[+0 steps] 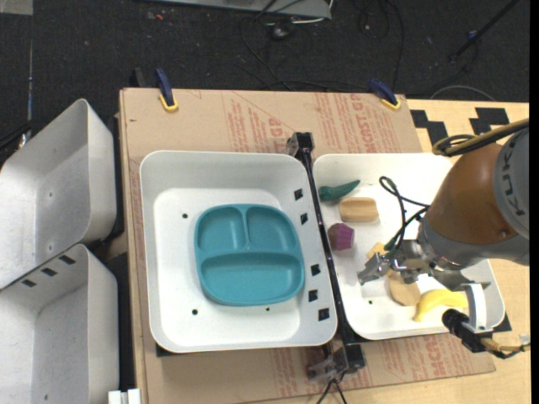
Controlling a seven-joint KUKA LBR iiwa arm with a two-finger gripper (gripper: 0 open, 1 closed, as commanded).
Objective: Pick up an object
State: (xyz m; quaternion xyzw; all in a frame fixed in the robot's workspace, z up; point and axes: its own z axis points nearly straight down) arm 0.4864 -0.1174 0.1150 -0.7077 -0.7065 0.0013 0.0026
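The bench top is a brown cardboard sheet [253, 112] printed with red lettering, shown reversed or inverted and not legible as words; a fragment of white lettering sits on the grey arm [493, 204] at the right edge and cannot be read in full. 2 shallow white bins stand side by side on the cardboard, touching along a black divider strip. The left bin [160, 225] holds 1 teal compartment plate [249, 255] with 3 sections, lying flat near its centre. The right bin [421, 168] holds 5 loose objects: 1 green curved piece [338, 191] near the divider at the far side, 1 tan block [360, 209] just beside it, 1 purple object [341, 236] nearer the camera, 1 tan round piece [402, 292] and 1 yellow banana-shaped object [436, 302] touching it at the near side. The gripper [376, 267] sits low over the right bin, between the purple object and the tan round piece, with metal fingers pointing left; whether they are spread or closed cannot be determined, and nothing is visibly between them. 2 blue and yellow clamps [166, 91] pin the cardboard at its far edge. 2 further white bins [50, 192] lie off the bench at the left, over a dark carpeted floor [67, 49] with cables
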